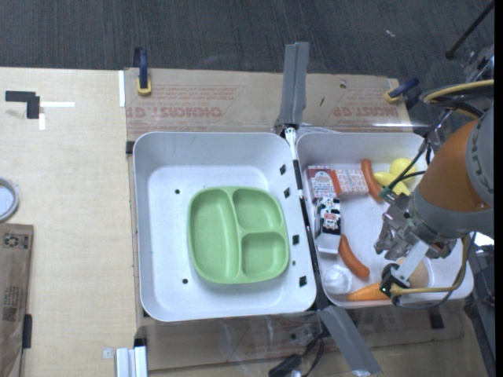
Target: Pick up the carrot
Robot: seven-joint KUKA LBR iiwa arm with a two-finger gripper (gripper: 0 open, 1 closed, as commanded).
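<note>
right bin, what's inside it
In the right bin: a carrot near the front wall, sausages, a printed packet, a cow figure and something yellow. The arm covers the bin's right part.

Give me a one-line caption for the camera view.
Gripper low in the right bin beside the carrot; green plate in the left bin.

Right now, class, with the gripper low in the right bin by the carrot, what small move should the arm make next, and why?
Probably a slight shift toward the near wall, then a descent. The gripper hovers at the carrot's thick end, while the carrot lies flat along the right bin's near wall, pointing left. Centring over its body should give a surer grasp; nothing shows it held yet.
</note>
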